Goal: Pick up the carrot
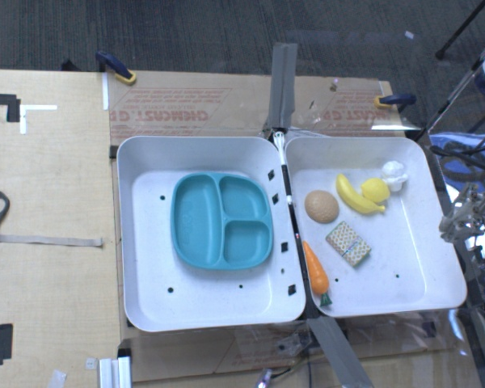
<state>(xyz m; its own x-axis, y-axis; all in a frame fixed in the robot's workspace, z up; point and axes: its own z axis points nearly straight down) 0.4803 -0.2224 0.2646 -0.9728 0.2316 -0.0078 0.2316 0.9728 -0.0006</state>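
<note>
Two white bins sit side by side: the left bin holds a teal divided plate, and the right bin holds the carrot against its left wall near the front corner. Close by lie a brown ball, banana, lemon and small box. Whether the claw is open or closed I cannot tell.

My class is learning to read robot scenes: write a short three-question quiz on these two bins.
1. True or false: the carrot lies in the teal divided plate.
2. Which lies nearest the carrot? A banana B patterned box C lemon
3. Fill in: the plate sits in the ___ bin.

Key: 1 false, it lies at the right bin's left wall; 2 B; 3 left.
</note>
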